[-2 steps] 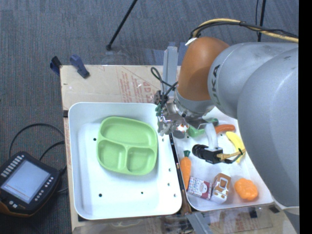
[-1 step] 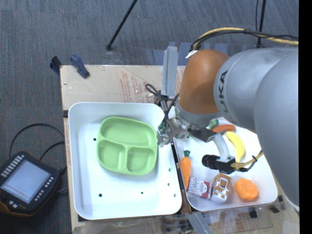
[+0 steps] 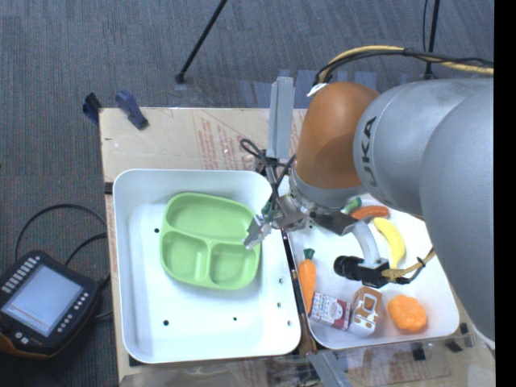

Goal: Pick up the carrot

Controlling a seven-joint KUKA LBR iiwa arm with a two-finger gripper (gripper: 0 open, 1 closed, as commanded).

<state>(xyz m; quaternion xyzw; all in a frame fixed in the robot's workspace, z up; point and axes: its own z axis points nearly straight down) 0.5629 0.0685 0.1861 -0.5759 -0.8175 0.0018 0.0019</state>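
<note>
Carrot lies free against the right bin's left wall beside a carton, so the tool, over the green tray's edge with its opening impossible to judge, should shift right and descend along its length.

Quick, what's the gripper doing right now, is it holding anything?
Gripper: over the green plate, open or shut cannot be told. The carrot lies in the right bin, not held.

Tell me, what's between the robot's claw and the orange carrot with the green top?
In the camera view, the rims of the two white bins lie between the gripper and the orange carrot with the green top, then bare bin floor.
</note>
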